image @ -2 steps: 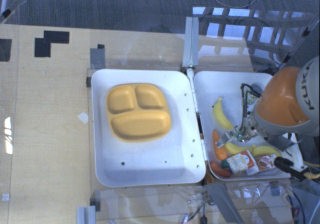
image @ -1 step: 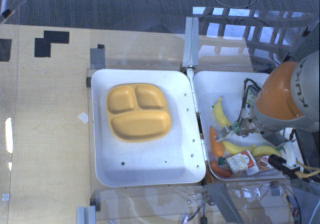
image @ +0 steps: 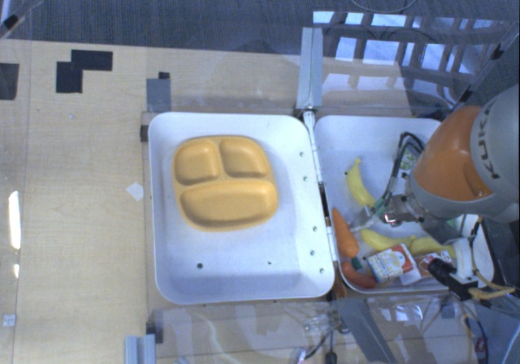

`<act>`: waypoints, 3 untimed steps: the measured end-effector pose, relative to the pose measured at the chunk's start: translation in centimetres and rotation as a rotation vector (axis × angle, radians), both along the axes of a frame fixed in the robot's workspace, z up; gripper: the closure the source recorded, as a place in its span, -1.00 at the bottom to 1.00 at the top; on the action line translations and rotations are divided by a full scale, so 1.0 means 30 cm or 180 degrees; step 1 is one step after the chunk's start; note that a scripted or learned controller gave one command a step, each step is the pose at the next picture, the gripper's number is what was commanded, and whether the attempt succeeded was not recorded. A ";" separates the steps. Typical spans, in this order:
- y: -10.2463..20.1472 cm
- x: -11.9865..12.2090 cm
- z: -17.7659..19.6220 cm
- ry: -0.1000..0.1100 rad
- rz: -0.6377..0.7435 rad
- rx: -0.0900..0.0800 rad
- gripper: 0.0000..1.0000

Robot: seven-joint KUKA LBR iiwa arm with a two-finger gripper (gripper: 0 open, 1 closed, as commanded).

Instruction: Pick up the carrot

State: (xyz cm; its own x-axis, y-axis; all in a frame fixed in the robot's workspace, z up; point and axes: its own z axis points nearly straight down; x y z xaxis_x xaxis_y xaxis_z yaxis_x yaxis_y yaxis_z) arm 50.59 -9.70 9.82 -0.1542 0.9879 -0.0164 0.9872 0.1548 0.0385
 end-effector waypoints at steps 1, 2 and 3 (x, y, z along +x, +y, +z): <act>0.024 -0.002 -0.030 0.0068 -0.1971 0.0084 -1.00; 0.044 -0.042 -0.029 0.0045 -0.2478 0.0098 -1.00; -0.262 0.056 0.022 0.0105 -0.2572 0.0100 -1.00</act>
